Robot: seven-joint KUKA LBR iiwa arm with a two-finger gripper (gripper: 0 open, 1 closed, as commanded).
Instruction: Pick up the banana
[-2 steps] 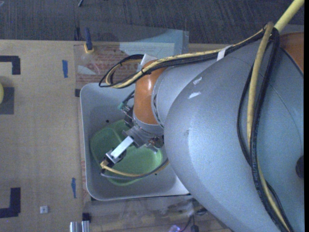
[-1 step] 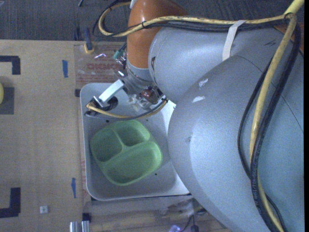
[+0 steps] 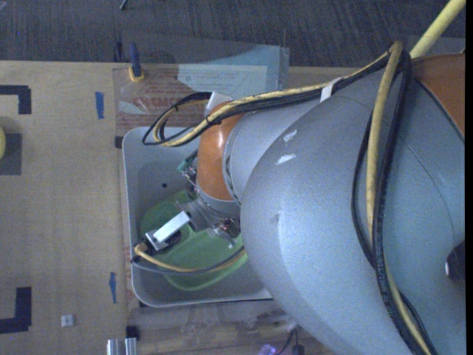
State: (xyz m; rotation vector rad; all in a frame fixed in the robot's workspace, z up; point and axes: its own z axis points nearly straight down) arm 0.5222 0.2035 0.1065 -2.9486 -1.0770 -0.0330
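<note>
- The claw (image 3: 213,222) hangs low inside the bin (image 3: 148,165), directly over a green bowl-like dish (image 3: 203,256); the wrist hides its tip, so I cannot tell whether it is open, closed or gripping anything
- Where the banana lies cannot be told: the arm (image 3: 332,220) covers the bin to the claw's right, and the dish under the claw is partly hidden too
- Far to the claw's left, outside the bin at the edge of the bench (image 3: 59,220), sits a small yellow shape (image 3: 2,143); too little of it shows to name it
- As a judgement, the task is at the reach-and-grasp stage: no lift is evident, so a sure grip and a rise clear of the bin are left to do
- The bin's left wall stands near the claw's left, its front wall just beyond the dish, and the dish rim curves around the claw
- Bare bin floor lies up and left of the claw; straight up looks the freest way out
</note>
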